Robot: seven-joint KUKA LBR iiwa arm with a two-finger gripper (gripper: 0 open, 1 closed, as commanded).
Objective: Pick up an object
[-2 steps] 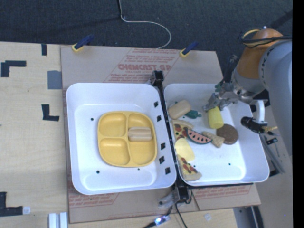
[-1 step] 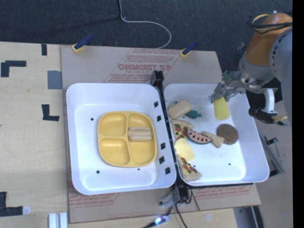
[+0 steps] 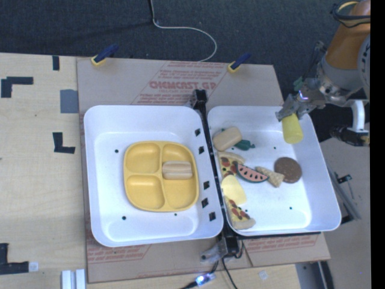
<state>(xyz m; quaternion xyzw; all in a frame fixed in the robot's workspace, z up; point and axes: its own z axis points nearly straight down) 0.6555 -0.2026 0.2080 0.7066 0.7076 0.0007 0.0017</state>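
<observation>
Yellow block (image 3: 293, 130), a short stubby piece like a toy chunk of cheese or banana, hung at the upper right of the right bin (image 3: 313, 221), at about one o'clock from that bin's middle. I saw it directly beneath the gripper (image 3: 293, 108), its top end tucked up between the grey fingers. The jaws looked clamped on that top end, so I judged the block held, though by a shallow pinch.

Its long axis ran almost straight from twelve to six o'clock in the view, with the free lower end pointing toward six, tilted only slightly.

To do the lift well, I would have raised the arm slowly and straight up, without swinging, since a grip on just the tip could let the block pivot or slip out. I would have kept it over the bin until it was plainly clear of the wall.

Other toys lay toward the bin's left side: a tan bread roll (image 3: 227, 138), a watermelon slice (image 3: 251, 173), a brown cookie (image 3: 288, 169) and a pizza slice (image 3: 239, 214). The left bin (image 3: 102, 161) held a yellow divided plate (image 3: 144, 185).
</observation>
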